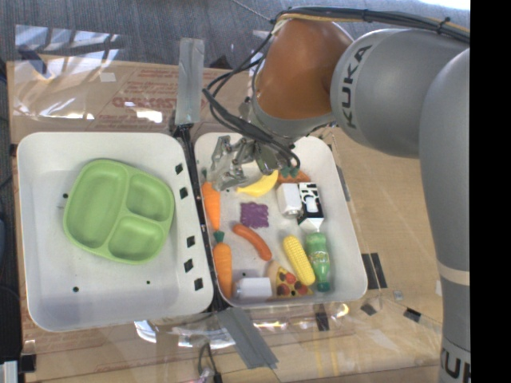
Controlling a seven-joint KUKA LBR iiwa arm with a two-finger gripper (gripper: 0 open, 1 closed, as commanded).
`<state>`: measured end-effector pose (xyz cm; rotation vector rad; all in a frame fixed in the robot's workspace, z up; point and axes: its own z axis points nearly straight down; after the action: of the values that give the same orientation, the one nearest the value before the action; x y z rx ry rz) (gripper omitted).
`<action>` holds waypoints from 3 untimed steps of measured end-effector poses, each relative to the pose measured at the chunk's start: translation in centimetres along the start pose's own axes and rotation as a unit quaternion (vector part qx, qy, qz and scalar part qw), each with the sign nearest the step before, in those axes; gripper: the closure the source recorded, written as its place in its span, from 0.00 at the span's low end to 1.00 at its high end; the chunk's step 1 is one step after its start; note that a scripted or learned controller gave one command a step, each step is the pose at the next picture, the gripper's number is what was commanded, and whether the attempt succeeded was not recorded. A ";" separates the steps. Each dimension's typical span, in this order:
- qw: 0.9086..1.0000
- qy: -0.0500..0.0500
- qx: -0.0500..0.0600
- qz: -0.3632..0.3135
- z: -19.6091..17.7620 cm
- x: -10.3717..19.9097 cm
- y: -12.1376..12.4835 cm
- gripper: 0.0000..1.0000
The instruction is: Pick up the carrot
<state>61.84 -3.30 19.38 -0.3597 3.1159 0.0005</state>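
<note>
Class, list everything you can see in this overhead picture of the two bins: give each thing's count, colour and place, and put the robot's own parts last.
bins: 2, white, side by side; left bin, right bin
plate: 1, green, three compartments, in the left bin
carrots: 2, orange, along the right bin's left wall; upper carrot, lower carrot
banana: 1, yellow, right bin, by the tool
grapes: 1, purple, right bin's middle
sausage: 1, orange-red, below the grapes
corn: 1, yellow, right bin, lower right
bottle: 1, green, right of the corn
pizza slice: 1, near front wall
arm: 1, grey, orange band
tool: 1, metal, above the upper carrot
</note>
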 end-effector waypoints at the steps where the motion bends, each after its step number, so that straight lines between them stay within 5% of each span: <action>1: 0.999 0.000 0.000 -0.040 0.1 -3.8 3.7 1.00; 2: 1.000 0.000 0.002 -0.018 -4.4 -2.9 -4.4 1.00; 3: 0.999 -0.001 0.000 -0.039 -6.8 -4.5 2.0 1.00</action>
<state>65.77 -0.29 26.22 -0.4811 3.0979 0.0008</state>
